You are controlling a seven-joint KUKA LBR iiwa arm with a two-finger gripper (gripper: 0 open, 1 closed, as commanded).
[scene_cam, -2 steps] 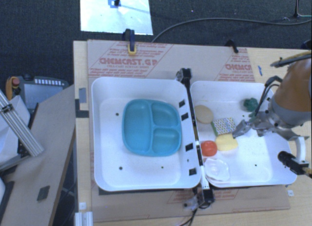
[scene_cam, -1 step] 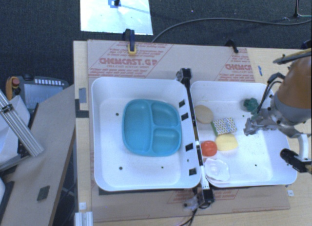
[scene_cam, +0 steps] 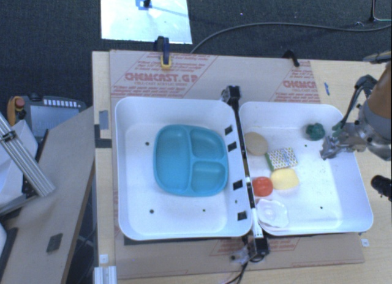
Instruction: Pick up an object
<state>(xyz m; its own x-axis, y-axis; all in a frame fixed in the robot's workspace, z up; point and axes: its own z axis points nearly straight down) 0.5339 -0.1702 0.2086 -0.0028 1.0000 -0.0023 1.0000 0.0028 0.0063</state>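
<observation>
Left bin [scene_cam: 131, 172]: blue plate [scene_cam: 188, 159], best left alone. Middle right: tan disc [scene_cam: 256, 143], patterned sponge [scene_cam: 282, 156], red ball [scene_cam: 262, 186], yellow lump [scene_cam: 285, 179], green lump [scene_cam: 315, 131]. Far right: gripper [scene_cam: 329, 149], open or closed impossible to tell. Best to target the isolated green lump, descending straight down.

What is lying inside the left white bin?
Inside the left bin lies one light blue plate with three compartments, near the middle of the floor. Nothing is seen in its compartments. Whatever is under the plate is covered.
</observation>
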